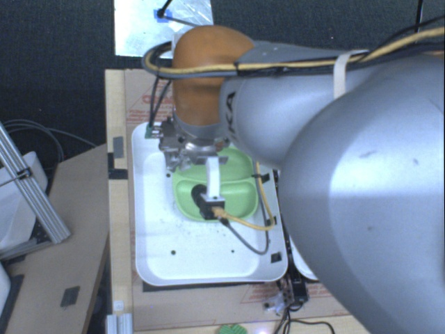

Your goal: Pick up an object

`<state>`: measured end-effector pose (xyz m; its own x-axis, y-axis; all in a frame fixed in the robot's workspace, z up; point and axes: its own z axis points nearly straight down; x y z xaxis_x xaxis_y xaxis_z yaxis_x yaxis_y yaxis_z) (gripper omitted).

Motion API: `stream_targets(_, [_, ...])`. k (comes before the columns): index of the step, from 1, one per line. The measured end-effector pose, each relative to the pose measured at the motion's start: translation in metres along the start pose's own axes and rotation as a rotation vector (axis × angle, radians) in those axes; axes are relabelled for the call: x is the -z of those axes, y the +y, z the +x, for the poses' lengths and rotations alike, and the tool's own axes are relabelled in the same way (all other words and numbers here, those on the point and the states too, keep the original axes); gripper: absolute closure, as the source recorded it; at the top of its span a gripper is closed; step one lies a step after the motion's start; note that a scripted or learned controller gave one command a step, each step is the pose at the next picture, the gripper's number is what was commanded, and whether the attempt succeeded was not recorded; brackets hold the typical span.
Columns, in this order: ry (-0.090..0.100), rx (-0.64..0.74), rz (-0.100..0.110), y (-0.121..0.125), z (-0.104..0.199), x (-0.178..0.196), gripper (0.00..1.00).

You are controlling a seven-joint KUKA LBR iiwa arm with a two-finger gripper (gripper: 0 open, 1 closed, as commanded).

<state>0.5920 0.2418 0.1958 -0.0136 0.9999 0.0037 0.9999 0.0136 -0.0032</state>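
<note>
- The grey arm (348, 186) fills the space right of the jaws and hides much of the bench.
- The bench (118, 117), a tan board against a dark backdrop, runs left of the jaws. A silvery sheet (163, 19) lies well behind them.
- The white bin (160, 256) lies under the jaws.
- The green dish (243, 193), the likely target, sits directly beneath them.
- The gripper (189, 157) hangs low over the dish's left rim. Whether it is open or closed cannot be told.
- Risk: the smooth, curved rim may slip from a pinch, or an off-centre push may skid the dish across the slick bin floor.
</note>
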Motion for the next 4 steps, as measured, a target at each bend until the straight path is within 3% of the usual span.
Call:
stream_targets(1, [-0.001, -0.008, -0.015, 0.064, -0.008, 0.075, 1.0])
stream_targets(2, [-0.003, -0.008, -0.006, 0.061, -0.008, 0.07, 0.0])
stream_targets(3, [-0.008, -0.019, 0.005, 0.075, -0.073, -0.054, 0.0])
stream_targets(4, [-0.004, -0.014, 0.0, 0.037, -0.082, -0.109, 0.0])
